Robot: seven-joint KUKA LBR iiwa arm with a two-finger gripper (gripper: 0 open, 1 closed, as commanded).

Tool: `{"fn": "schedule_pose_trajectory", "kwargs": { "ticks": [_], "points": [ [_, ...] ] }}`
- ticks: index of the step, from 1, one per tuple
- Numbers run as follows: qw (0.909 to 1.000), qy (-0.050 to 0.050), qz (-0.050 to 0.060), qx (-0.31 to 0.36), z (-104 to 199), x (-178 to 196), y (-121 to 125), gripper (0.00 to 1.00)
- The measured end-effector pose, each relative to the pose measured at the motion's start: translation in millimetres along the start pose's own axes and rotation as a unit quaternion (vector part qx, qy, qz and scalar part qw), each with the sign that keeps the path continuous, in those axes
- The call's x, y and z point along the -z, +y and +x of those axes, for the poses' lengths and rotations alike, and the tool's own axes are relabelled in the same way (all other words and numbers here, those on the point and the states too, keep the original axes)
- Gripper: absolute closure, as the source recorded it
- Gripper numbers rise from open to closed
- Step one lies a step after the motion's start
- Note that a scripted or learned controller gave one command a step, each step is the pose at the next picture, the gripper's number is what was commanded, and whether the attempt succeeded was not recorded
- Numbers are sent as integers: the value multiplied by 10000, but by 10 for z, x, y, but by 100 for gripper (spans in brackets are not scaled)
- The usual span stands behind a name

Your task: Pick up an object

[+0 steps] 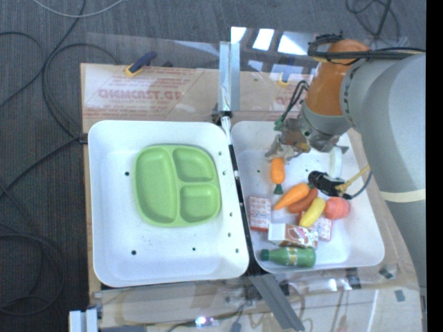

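A: Over the right bin (360,251), the gripper (289,146) hovers; whether its fingers are apart or together, I cannot tell.

B: Contents?

A: Just below it, a small carrot (277,169); beyond, mixed toy food. Far left, a green tray (177,185) in the left bin (111,254).

Grey arm (398,137) reaching in from the right, orange-banded wrist bent downward, pincer (287,147) low.
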State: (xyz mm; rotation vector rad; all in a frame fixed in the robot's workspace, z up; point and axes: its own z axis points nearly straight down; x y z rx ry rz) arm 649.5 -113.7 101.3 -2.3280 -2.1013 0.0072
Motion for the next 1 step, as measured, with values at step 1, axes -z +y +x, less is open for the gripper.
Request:
{"fn": "schedule_pose_trajectory", "kwargs": {
  "ticks": [1],
  "points": [
    [9773, -17, -26, -2117, 378, 1691, -183, 100]
  ]
}}
